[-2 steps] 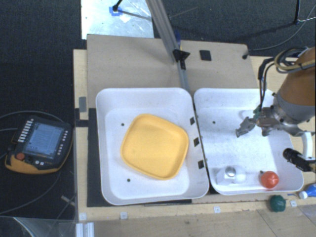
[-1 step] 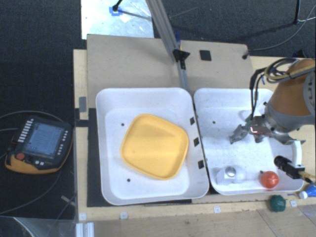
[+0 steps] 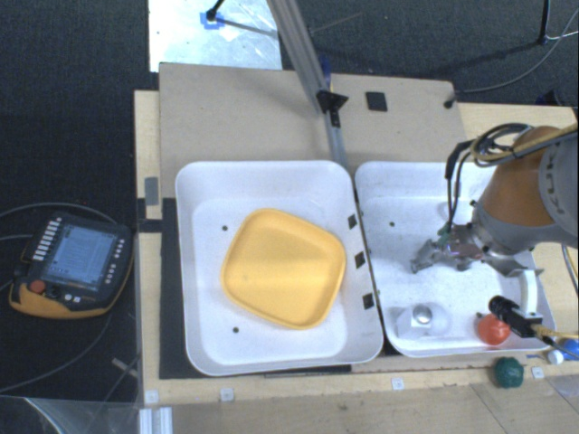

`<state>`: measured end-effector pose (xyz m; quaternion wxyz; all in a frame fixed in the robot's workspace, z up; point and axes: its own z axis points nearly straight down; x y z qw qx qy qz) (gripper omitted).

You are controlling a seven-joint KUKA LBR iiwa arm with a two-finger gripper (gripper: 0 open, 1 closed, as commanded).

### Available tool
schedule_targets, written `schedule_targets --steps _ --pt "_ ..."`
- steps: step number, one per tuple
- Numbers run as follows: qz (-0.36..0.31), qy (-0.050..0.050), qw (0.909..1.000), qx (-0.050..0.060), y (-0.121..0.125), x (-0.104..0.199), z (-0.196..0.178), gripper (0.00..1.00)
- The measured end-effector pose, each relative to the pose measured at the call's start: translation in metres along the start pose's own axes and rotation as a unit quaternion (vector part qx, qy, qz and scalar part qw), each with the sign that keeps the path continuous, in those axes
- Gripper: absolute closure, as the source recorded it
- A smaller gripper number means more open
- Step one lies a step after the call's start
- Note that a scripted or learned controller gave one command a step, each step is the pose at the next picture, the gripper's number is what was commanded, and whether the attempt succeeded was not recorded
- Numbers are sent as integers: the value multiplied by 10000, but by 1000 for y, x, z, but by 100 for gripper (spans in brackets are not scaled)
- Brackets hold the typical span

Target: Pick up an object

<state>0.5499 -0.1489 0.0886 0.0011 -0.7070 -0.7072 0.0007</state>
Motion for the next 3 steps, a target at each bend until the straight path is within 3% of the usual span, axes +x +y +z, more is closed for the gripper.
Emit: schedule_targets --steps 1,3 --pt "3 -4 10000 -22 1 0 -12 100" --pt "-3 -7 10000 -40 4 -1 -128 100"
